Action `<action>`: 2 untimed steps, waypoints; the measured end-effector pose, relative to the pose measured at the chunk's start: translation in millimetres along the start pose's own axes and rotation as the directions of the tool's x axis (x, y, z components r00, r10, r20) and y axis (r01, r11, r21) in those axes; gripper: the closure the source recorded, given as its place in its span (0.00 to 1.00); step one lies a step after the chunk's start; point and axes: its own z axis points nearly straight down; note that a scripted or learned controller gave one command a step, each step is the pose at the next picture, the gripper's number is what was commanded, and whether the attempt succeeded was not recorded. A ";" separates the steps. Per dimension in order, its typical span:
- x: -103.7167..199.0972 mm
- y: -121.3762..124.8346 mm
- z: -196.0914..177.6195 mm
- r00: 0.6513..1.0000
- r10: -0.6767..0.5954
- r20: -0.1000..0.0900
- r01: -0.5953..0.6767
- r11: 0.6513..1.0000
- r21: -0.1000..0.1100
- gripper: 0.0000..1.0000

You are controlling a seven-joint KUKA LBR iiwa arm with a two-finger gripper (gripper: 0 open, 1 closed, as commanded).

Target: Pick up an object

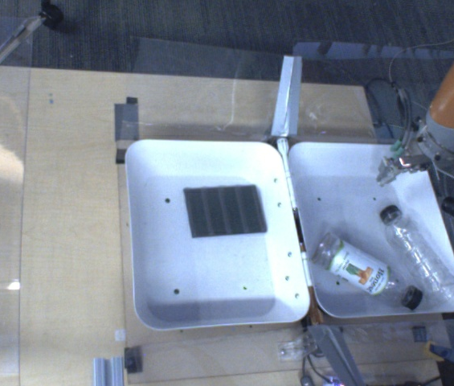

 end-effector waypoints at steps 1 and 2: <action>5.7 -28.9 39.4 0.943 -0.332 0.000 0.332 0.943 -0.001 1.00; 14.6 14.0 50.3 0.944 -0.331 0.001 0.331 0.944 -0.003 1.00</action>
